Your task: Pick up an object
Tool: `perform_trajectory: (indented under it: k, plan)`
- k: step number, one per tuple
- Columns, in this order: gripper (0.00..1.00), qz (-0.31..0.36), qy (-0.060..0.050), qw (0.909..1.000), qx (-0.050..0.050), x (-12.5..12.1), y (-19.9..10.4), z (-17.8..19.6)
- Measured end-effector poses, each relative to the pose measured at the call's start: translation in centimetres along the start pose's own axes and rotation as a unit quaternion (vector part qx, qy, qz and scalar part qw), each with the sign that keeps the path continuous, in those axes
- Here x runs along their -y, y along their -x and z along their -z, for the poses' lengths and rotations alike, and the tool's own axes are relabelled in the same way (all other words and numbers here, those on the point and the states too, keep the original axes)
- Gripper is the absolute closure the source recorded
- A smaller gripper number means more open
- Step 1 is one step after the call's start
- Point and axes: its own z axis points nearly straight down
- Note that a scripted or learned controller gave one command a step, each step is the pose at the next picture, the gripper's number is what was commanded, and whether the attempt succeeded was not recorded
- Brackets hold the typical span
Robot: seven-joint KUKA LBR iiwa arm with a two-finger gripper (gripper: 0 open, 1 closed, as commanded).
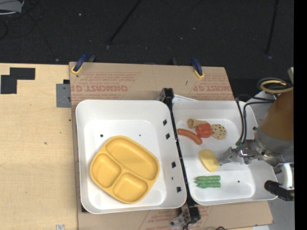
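Note:
The right bin holds several toy foods. A yellow wedge lies near its middle, with a green bean bundle in front of it. Farther back are an orange-red sausage, a red tomato, a speckled cookie and a small tan piece. My gripper reaches in low from the right, its tip just beside the yellow wedge's right edge. Whether it touches the wedge I cannot tell. The orange band of the arm is at the right edge.
The left bin holds a yellow divided plate. A black divider runs between the bins. Cardboard lies under both, clamped at the back. Cables hang by the right bin's wall.

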Motion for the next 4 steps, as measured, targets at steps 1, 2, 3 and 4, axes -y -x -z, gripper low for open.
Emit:
perform_trajectory:
  k: [1,2,3,4]
  plan:
    - [0.0,0.0,0.002,1.0,0.001,0.0,-0.1,-2.3]
    - [1.0,-0.001,0.003,1.0,0.001,0.0,0.0,-1.2]
    - [1.0,-0.001,0.004,1.0,0.001,-0.7,0.8,3.8]
    - [1.0,0.0,0.005,1.0,0.001,-0.8,0.7,10.1]
